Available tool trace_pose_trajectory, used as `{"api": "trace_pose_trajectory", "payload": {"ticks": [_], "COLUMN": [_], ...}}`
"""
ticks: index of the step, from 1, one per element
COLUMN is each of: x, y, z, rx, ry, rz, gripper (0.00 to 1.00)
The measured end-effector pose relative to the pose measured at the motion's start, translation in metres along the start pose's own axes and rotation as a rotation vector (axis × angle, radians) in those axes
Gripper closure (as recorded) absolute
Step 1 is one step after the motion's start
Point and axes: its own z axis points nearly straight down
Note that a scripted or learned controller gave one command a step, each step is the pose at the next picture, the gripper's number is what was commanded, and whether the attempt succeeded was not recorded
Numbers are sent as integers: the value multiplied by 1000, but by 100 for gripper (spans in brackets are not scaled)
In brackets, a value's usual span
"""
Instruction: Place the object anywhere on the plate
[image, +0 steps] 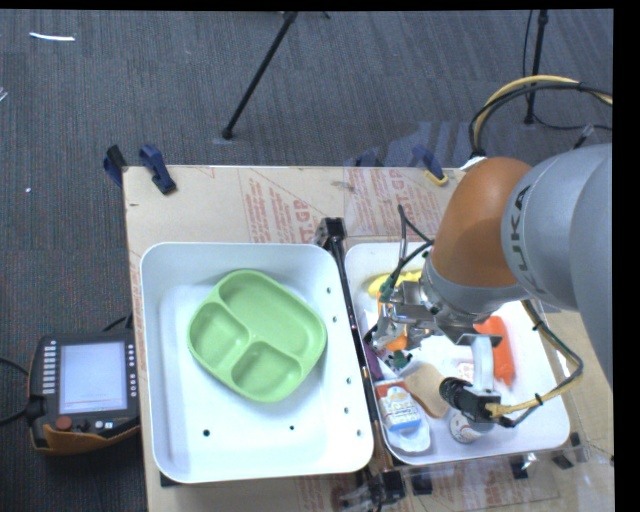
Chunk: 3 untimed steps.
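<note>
We take the green three-compartment plastic plate (257, 335) as our landmark; it lies bare in the left white bin (165, 270), with nothing resting in any of its wells. To the right of the plate, across the divider, our grey arm with the orange band (490, 235) hangs over the right white bin (555, 420), and the gripper (398, 325) sits low among the clutter there. We cannot tell how the hand is set, nor whether it has anything.

Which item is meant as the object is unclear to us. Right of the plate we see an orange carrot-shaped toy (503, 350), a yellow piece (378, 286) partly hidden by the wrist, a tan flat shape (427, 385), a small printed packet (402, 408) and a whitish ball (462, 428).

These all look like light toys, we judge; the carrot probably stiff and smooth, best pinched across its narrow middle. The packet may be soft and slippery, so an edge hold seems wiser. The ball could roll away from a glancing touch.
</note>
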Motion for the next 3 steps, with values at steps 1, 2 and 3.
{"api": "trace_pose_trajectory", "payload": {"ticks": [1,2,3], "x": [-1,-2,-2], "y": [0,1,1], "z": [0,-8,-8], "rx": [0,5,5], "ry": [-1,0,0], "rz": [1,3,3], "gripper": [0,100,0]}}
